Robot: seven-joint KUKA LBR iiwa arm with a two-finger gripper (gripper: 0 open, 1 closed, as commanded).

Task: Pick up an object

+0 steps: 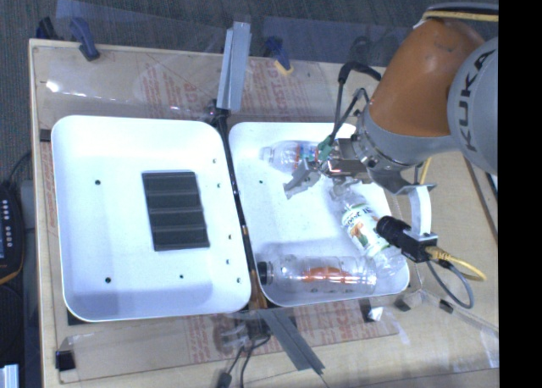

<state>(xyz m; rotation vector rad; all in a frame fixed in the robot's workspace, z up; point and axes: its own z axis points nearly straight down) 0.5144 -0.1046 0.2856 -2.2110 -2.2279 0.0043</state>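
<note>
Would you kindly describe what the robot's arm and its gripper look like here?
The arm is bulky and rounded: an orange band beneath a grey shell with dark KUKA lettering. Thin black cables loop by the wrist. The gripper is small, metallic grey, with slim jaws.

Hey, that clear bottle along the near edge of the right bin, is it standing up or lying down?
Lying down. The clear bottle rests on its side along the right bin's near wall, its dark cap pointing towards the left bin.

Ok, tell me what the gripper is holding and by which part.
Cannot be told. The gripper hangs in the right bin beside a clear bottle; nothing shows between its fingers.
</note>
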